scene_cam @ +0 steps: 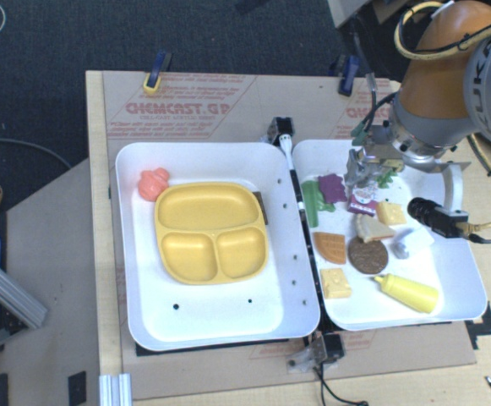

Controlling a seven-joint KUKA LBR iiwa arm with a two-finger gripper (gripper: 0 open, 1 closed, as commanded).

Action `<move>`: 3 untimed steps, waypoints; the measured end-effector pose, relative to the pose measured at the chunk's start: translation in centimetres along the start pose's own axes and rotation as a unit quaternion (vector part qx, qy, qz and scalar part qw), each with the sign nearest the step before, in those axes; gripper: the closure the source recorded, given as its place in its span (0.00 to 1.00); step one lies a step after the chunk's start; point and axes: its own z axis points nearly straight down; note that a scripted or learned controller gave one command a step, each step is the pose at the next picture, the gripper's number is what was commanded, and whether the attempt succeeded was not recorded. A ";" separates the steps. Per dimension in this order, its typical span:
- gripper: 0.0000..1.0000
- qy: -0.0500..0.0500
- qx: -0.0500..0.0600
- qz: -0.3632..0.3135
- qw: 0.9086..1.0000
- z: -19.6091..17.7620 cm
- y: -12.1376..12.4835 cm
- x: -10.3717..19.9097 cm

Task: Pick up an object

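Right now I have the jaws [365, 178] hanging over the upper middle of the right bin [460, 299], and the relation that matters is what lies straight beneath them: a small cluster of play food, with a purple piece [333, 188] just to their left in the frame and a red-and-white piece [362, 198] directly at their tips. From this slanted view I cannot tell whether the jaws are apart or together, nor whether anything sits between them. A green piece [311, 202] lies further left along the bin's inner wall, its long axis running up and down the frame. Lower in the bin are a tan wedge [330, 247], a brown disc [368, 256], a pale cracker-like square [336, 282] and a yellow bottle-shaped toy [409, 292], all well apart from the tool. The arm [444, 66] comes in from the upper right of the frame, wrist pointing steeply down. My judgement is that the nearest candidate is the red-and-white piece, so a short straight descent would serve. The left bin [135, 252] holds a yellow divided plate [210, 231] and a pink toy [153, 183].
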 end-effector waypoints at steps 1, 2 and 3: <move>1.00 -0.001 0.000 0.002 1.000 -0.5 -0.8 2.0; 1.00 -0.002 0.001 0.004 1.000 0.4 -1.5 1.2; 1.00 -0.002 -0.003 0.003 1.000 -1.0 -1.2 1.4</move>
